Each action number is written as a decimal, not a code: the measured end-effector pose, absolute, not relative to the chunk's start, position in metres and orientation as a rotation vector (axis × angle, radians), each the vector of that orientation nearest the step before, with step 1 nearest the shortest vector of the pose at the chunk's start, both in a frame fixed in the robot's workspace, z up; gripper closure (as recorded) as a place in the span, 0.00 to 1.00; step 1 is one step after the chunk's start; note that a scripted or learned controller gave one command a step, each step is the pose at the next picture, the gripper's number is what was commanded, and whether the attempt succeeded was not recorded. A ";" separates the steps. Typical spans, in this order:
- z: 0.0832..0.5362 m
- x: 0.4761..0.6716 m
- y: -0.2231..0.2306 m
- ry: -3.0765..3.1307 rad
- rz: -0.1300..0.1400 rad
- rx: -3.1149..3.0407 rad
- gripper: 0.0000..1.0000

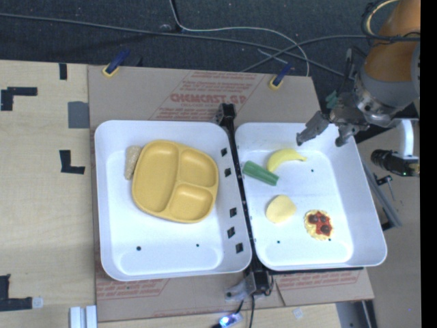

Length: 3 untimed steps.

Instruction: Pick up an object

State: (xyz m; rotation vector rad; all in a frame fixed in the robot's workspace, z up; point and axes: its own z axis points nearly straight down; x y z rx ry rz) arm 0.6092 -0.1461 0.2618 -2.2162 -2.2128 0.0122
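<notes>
Spread fingers (322, 134) above right bin's (362, 203) far rim, banana (285, 158) near

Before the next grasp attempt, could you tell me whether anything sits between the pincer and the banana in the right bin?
Nothing visible does. The pincer hangs open over the right bin's upper edge, and the banana lies just left of it with bare white floor between.

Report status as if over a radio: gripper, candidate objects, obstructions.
Gripper open, nothing between fingers, over right bin's far edge. Banana nearest; green piece, yellow lump, pizza slice beyond. No obstruction seen.
</notes>
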 end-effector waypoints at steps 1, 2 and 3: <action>0.268 0.611 -0.146 -2.222 0.002 -2.219 0.00; 0.220 0.606 -0.138 -2.220 0.007 -2.217 0.00; 0.176 0.604 -0.139 -2.220 0.008 -2.218 0.00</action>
